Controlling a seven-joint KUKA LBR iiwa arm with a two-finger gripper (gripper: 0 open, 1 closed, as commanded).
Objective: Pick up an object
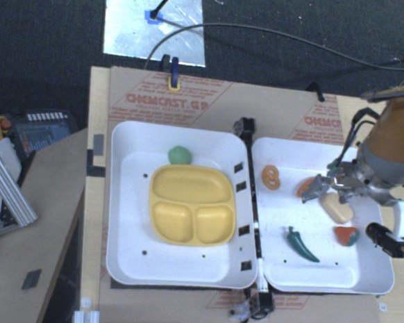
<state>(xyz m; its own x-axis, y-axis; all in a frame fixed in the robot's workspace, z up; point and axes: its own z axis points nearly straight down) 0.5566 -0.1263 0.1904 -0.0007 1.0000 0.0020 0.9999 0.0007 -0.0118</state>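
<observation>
In the right bin (318, 278) lie several small toys: an orange pretzel-shaped piece (271, 177), a green chili pepper (301, 244), a beige oblong piece (337, 208) and a red piece with a green tip (346, 235). My gripper (323, 188) hangs low over the bin's upper middle, beside the beige piece. An orange object (303, 188) peeks out at its left side, partly hidden by it. Whether that object is held cannot be made out.
The left bin (125, 207) holds a yellow divided tray (192, 204) and a green ball (179, 155) behind it. A black hinge strip (249, 203) separates the bins. The grey and orange arm (399, 138) covers the right bin's far right corner.
</observation>
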